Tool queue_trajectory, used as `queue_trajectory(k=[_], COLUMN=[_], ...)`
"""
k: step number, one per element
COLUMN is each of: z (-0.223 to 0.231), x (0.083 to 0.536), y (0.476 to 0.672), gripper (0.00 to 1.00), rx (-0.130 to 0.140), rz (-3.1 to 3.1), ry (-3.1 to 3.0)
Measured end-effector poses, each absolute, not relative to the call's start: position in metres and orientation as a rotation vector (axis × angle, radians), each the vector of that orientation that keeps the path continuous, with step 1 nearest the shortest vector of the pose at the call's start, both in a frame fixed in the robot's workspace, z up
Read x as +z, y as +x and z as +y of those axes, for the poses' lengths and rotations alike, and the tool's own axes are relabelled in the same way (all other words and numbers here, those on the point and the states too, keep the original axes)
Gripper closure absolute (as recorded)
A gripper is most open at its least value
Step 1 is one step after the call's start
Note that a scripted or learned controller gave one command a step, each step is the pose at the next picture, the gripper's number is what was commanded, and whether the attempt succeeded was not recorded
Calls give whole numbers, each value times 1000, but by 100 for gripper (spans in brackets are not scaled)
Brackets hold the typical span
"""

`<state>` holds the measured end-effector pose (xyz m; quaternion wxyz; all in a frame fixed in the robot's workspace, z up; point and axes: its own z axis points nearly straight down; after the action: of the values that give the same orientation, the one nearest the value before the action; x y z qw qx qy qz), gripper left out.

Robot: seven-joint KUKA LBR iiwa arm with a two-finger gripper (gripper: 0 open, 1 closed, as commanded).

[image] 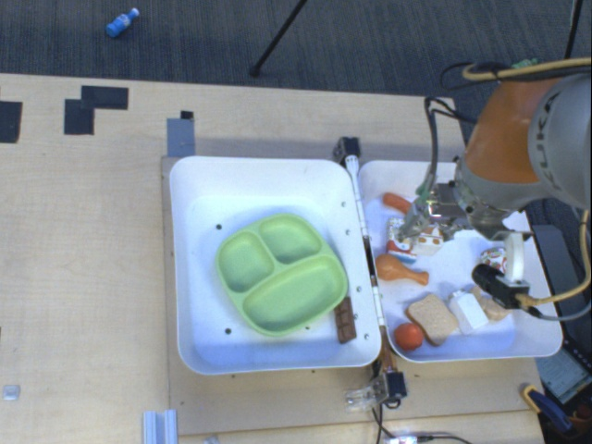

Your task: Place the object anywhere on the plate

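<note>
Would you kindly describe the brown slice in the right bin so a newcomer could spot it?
Start at the right white bin and go to its near edge. The bread slice lies there, between a red ball and a white block; it alone is tan, flat and speckled.

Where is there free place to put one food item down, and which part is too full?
The green plate in the left bin has three bare compartments. White floor is also free between the plate and that bin's walls. The right bin is crowded: the gripper, a chicken leg, bread and a tomato sit close together.
</note>
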<state>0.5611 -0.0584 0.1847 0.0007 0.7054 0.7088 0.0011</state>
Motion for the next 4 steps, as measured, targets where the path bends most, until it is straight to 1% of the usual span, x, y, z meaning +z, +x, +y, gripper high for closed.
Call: queue_trajectory(k=[1, 2, 3, 4], z=[-34, 16, 70, 20], x=[184, 184, 184, 226], y=[523, 521, 500, 503], gripper=[100, 100, 100, 100], rx=[2, 3, 2, 4], rz=[2227, 2228, 2228, 2223], ry=[2215, 2215, 2216, 2217])
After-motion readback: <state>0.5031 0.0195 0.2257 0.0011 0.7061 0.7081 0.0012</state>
